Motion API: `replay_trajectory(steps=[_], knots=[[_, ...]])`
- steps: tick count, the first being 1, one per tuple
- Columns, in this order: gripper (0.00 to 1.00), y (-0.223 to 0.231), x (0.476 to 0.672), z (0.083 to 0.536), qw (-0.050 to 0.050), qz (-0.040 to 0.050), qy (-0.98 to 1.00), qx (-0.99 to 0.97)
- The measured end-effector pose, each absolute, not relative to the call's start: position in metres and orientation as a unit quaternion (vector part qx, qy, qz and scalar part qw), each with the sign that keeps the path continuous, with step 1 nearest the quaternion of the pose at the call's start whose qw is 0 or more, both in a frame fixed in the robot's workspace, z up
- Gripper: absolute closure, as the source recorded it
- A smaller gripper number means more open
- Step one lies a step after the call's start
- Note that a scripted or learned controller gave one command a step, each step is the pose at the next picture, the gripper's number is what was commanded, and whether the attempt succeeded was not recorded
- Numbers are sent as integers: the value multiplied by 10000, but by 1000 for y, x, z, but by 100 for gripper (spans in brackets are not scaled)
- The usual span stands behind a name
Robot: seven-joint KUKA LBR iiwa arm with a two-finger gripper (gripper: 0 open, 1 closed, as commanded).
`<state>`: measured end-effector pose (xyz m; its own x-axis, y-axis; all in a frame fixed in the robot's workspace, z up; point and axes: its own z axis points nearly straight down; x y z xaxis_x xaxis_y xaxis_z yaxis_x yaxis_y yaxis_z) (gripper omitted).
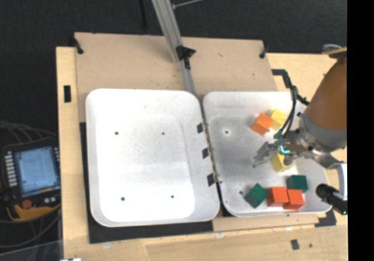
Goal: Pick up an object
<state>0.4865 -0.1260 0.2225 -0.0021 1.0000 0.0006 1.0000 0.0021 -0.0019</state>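
Observation:
My gripper [273,157] hangs low over the middle of the right bin [234,108], reaching in from the right. A small yellow block [279,163] lies directly under it, partly hidden by the gripper. Towards the back of that bin an orange block [263,123] sits next to another yellow block [279,117]. Along the front wall lie a green block [255,195], two orange blocks [278,196] [295,198] and a dark green block [297,183].
The left bin [146,155] stands beside the right one, with a row of clips [205,152] between them. A slanted metal rail [166,14] rises behind the bins. A handheld control pad [32,172] lies off the bench at the left.

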Motion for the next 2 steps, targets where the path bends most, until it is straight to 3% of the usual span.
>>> replay_trajectory(steps=[1,2], knots=[[0,-126,487,224,-10,-8,-7066,-7076],[0,-132,486,181,12,16,-7068,-7074]])
